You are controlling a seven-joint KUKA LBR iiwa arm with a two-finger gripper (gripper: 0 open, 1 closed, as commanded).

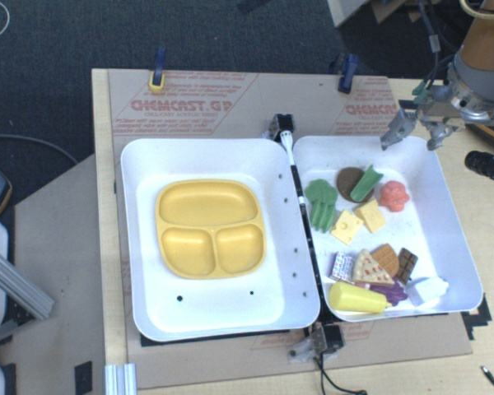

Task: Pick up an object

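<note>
My gripper (417, 132) hangs open and empty over the far rim of the right white bin (453, 220).

The nearest pick, a round pink-red toy fruit (393, 195), lies nearer and slightly left of me.

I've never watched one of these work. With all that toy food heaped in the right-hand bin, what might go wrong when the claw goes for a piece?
The gripper, open, hovers over the right bin's far edge, holding nothing. The toy food is crowded: the green leaf overlaps the brown disc, so it might grab two or knock one aside. The cheese wedges lie flat and may slip free.
</note>
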